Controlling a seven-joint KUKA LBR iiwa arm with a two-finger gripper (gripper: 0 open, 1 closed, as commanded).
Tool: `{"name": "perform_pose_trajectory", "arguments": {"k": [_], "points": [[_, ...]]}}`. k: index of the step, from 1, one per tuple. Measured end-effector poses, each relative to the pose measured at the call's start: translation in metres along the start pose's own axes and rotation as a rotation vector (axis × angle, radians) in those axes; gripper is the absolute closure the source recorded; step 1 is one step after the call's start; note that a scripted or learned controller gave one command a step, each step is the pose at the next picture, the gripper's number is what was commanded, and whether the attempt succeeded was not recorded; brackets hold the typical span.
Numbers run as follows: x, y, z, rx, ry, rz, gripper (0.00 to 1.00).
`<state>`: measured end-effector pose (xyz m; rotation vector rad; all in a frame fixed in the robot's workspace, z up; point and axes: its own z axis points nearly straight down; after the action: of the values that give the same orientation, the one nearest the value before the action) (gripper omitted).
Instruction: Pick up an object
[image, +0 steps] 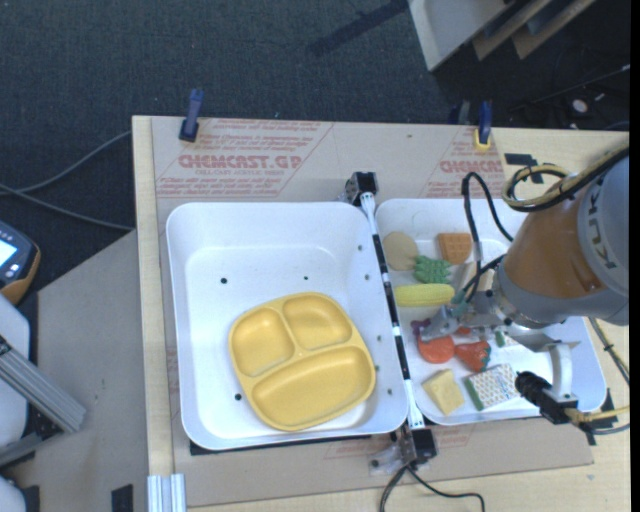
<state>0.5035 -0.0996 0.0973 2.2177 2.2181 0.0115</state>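
Entry — we log the end effector (462, 322) low in the right bin (596, 375), right of frame, among toy foods beside a red piece (437, 349); its grip we cannot tell; nothing visibly lifted — pick outstanding.

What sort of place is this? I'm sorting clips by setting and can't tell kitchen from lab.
Most likely a robotics lab bench, not a kitchen. Two white bins sit on a board held by blue clamps, toy food fills the right bin, and cables trail along the arm.
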Motion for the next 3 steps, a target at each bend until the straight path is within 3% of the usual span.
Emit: {"name": "perform_pose_trajectory", "arguments": {"k": [1, 2, 3], "points": [[0.006, 0.012, 0.011, 0.006, -0.001, -0.001, 0.00], [0.000, 0.041, 0.011, 0.003, -0.002, -0.001, 0.00], [0.009, 0.058, -0.034, 0.003, -0.003, -0.002, 0.00]]}}
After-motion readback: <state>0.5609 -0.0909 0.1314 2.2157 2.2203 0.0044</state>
